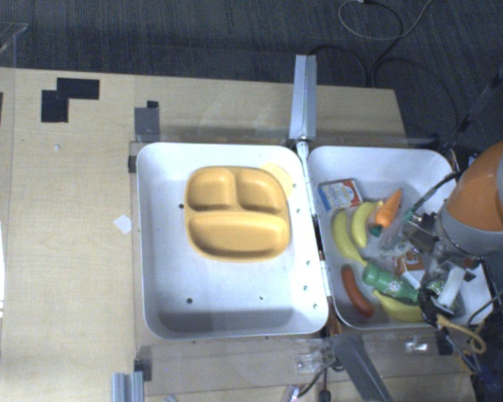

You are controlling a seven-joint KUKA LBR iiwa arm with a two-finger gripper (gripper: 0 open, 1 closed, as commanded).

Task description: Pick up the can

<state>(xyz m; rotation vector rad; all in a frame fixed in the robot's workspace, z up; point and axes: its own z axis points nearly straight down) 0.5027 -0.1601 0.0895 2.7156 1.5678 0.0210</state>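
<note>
Two shallow white bins sit side by side on the wooden bench [67,224]. The left bin [163,249] holds a yellow sectioned tray [237,211], lying upside down near the bin's upper middle, clear of all walls.

The right bin [419,162] holds a cluster of items. A small white carton with red and blue print [339,194] lies near the upper left of this bin. Below it lies a banana [345,234], with a second curved yellow-green piece [363,221] just beside it to the right. An orange carrot-shaped item [388,208] rests tilted just right of these. A red sausage-shaped item [356,290] lies near the lower left wall. Another banana [400,308] lies along the lower edge.

The can [391,282], green with a pale label, lies on its side in the lower middle of the right bin, between the sausage and the arm, resting partly on the lower banana.

The arm enters from the right, its orange band [486,193] over the bin's right side. The gripper [412,239] sits low above the clutter, just above and to the right of the can. Whether the jaws are spread or closed cannot be told; nothing is visibly pinched between them
</note>
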